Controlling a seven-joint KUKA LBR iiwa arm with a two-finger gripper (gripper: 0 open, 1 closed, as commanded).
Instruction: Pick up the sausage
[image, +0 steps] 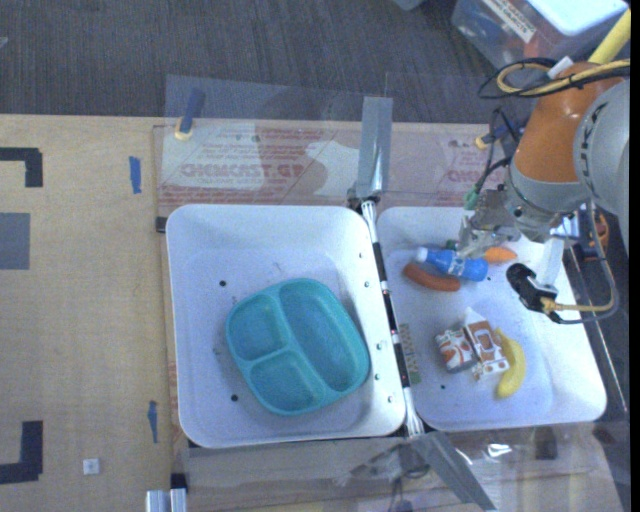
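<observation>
Down in the right bin (560, 400), near its far edge: sausage (432, 277), reddish-brown, lying flat by the divider side. Touching it on the right, a blue bottle (455, 262). Gripper (478, 240) hovering just above that bottle, a little right of the sausage, nothing seen between the fingers; open or closed, cannot tell. Toward the near edge, a banana (512, 366) beside a small carton (470, 349).

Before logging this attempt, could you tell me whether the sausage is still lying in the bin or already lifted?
Lying in the bin. The sausage rests flat on the right bin's floor, with the gripper just above its right end.
</observation>
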